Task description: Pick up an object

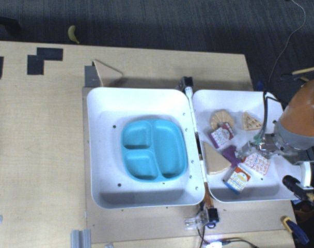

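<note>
My gripper [256, 148] hangs low in the right bin [281, 192], at the end of the grey arm with the orange band [304, 112]. It sits just above a white packet with a red pattern [256, 164] and to the right of a purple piece [230, 154]. Around them lie a purple-and-white packet [221, 136], a round cookie [221, 118], a triangular toast piece [251, 121], a tan slice [215, 160] and a small blue-and-yellow box [236, 180]. Nothing visibly hangs from the gripper.
The left bin [103, 138] holds a blue divided plate [153, 149]. A ridge [194, 133] separates the two bins. Cables and clips lie at the bench's front edge [206, 221]. The tan bench top [38, 154] stretches to the left.
</note>
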